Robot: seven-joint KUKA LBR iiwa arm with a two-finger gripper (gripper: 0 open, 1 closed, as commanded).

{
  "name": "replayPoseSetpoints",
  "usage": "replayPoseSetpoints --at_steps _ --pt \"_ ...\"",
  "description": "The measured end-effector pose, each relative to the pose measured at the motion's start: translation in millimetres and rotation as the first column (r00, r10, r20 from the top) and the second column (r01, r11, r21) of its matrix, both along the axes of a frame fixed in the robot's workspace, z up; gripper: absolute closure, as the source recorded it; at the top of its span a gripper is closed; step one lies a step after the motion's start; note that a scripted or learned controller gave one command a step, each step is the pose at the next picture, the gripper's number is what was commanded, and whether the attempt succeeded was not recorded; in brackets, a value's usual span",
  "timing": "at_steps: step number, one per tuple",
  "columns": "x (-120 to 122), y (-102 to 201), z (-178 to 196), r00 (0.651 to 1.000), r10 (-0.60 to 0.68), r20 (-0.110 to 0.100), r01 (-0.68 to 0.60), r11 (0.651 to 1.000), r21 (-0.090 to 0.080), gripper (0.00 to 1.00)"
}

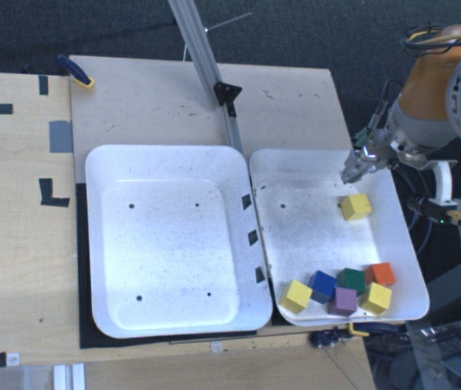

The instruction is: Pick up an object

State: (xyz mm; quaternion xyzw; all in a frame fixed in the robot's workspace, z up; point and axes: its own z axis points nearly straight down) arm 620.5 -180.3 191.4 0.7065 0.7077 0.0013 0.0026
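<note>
My gripper point(350, 176) hangs over the back right part of the right bin point(295, 234), its tips pointing down and left. A yellow block point(355, 207) lies alone on the bin floor just below and in front of the gripper, apart from it. Nothing shows between the gripper's tips. Along the bin's front edge sits a cluster of blocks: yellow point(297, 296), blue point(323, 285), purple point(345, 300), green point(350, 280), orange point(381, 274) and another yellow point(377, 298).
The left bin point(165, 242) stands beside the right one with a black divider strip between them. A slanted metal pole point(202, 43) rises behind the bins. The grey and orange arm point(433, 88) enters from the right.
</note>
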Motion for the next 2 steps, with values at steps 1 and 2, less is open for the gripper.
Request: replayPoseSetpoints --at_steps 1,2 --pt "0.5 0.5 12.8 1.0 0.0 -0.005 0.0 1.0 0.002 1.0" --pt "-0.5 54.2 25.4 1.0 0.005 -0.005 -0.005 1.0 0.004 1.0"
